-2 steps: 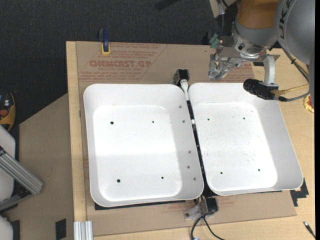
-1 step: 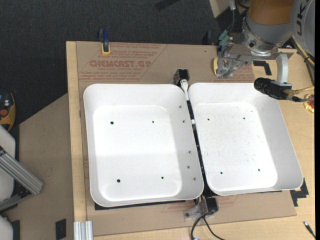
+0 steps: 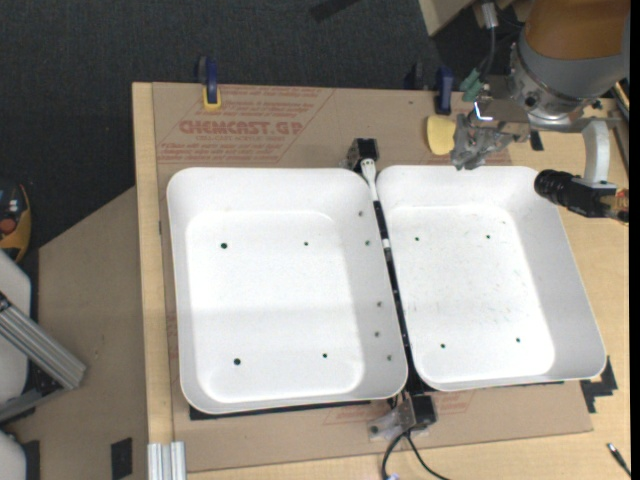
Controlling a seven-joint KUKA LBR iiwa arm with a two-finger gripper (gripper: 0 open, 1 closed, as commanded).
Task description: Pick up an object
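Looking down from the camera view, we find the gripper [image 3: 468, 155] poised over the far rim of the right bin [image 3: 560, 268]; whether it stands wide or narrow we cannot tell. A pale yellow rounded object [image 3: 438, 134] lies on the brown worktop [image 3: 260, 128] just beside it, partly hidden, its axis unclear. The left bin [image 3: 200, 268] is smooth white plastic.

A brown bench [image 3: 250, 128] is seen carrying two white bins [image 3: 280, 288] side by side, with a yellow object [image 3: 439, 134] lying just left of the gripper [image 3: 472, 156].
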